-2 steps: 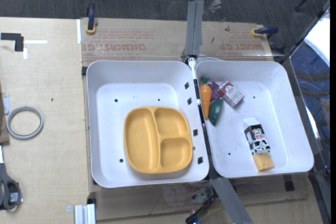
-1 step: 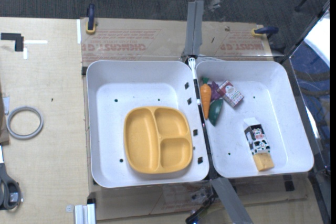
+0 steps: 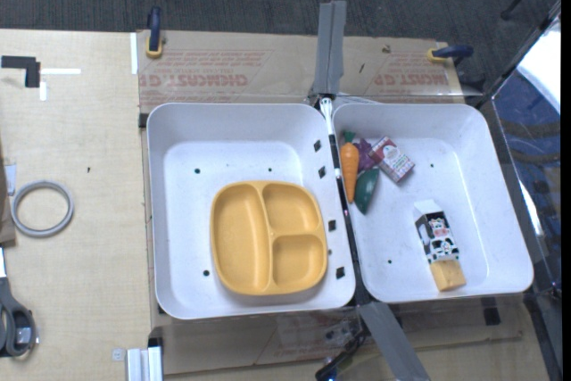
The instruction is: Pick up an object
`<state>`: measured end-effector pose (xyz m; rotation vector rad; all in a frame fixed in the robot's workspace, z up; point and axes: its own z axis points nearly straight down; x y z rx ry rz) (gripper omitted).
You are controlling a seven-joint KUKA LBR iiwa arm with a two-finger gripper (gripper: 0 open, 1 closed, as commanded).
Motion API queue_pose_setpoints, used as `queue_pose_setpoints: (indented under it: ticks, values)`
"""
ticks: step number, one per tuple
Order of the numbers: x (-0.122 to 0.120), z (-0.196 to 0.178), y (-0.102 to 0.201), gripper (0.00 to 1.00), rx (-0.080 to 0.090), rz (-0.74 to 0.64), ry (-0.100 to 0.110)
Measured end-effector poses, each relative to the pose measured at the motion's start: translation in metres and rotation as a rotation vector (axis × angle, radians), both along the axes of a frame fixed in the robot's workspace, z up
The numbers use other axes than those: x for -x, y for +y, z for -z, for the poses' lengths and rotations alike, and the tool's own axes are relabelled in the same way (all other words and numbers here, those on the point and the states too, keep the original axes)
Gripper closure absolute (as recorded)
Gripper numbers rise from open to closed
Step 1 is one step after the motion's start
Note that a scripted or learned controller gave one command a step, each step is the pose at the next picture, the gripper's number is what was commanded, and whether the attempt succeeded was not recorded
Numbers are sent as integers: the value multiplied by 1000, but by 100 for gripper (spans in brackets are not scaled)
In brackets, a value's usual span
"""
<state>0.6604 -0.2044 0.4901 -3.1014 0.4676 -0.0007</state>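
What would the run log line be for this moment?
left bin: tray | right bin: carrot, carton, box | nothing lifted

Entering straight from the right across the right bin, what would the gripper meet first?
Probably the cow carton, nearest that side, if it travels low enough; height can't be judged here.
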Motion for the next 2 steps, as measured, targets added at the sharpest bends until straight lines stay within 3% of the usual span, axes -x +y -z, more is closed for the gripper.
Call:
queue_pose_setpoints:
  ticks: [1,2]
  values:
    - [-2,-8,2,100,-6,-3,-2]
    - [10,84,22,100,-2,273,6]
